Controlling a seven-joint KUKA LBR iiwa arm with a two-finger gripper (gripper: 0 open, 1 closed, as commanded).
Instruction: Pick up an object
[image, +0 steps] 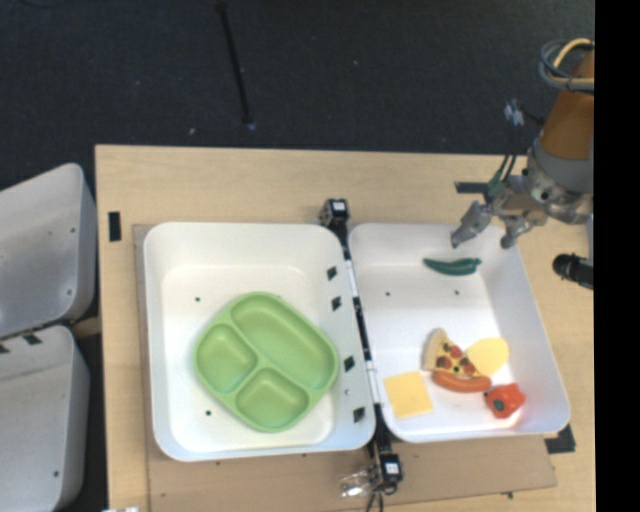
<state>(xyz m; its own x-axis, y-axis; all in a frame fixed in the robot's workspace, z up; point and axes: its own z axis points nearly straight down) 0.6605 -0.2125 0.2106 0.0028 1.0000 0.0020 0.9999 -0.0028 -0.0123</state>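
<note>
Above the far edge of the right bin (530, 300), the pincer (493, 228) hangs with its two fingers spread apart and nothing between them. It sits just beyond a dark green pepper (452, 265), which lies alone on the bin floor near the far wall — likely the target. By my reading this is the approach step: no grasp yet. The next move calls for coming down and a little nearer, fingers straddling the slim pepper across its short width, then closing.

Further contents of the right bin cluster at its near end: a pizza slice (445, 352), a yellow round (489, 353), a sausage (461, 381), a cheese square (408, 394) and a red piece (506, 400). The left bin (165, 300) holds a green divided tray (265, 361). Both bins rest on the tabletop (230, 185).
</note>
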